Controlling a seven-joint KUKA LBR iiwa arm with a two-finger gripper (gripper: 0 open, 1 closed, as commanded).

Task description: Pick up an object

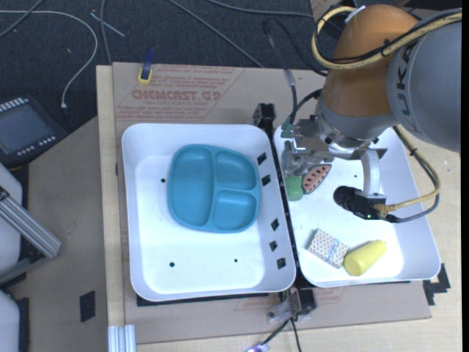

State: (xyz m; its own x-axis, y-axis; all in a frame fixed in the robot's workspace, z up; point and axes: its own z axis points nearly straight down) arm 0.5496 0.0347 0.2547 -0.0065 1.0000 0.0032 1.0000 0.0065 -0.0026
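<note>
Right bin roomy by its far wall, tool at divider edge, grip state unclear

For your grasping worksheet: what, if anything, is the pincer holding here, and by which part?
It cannot be told. The pincer is low in the right bin, over a green object and a red-patterned one, with no visible grip.

Grey arm, orange band, yellow cable

Glossy smooth white plastic bins, matt blue plastic divided tray, shiny yellow plastic bottle, rough brown cardboard sheet beneath.
</note>
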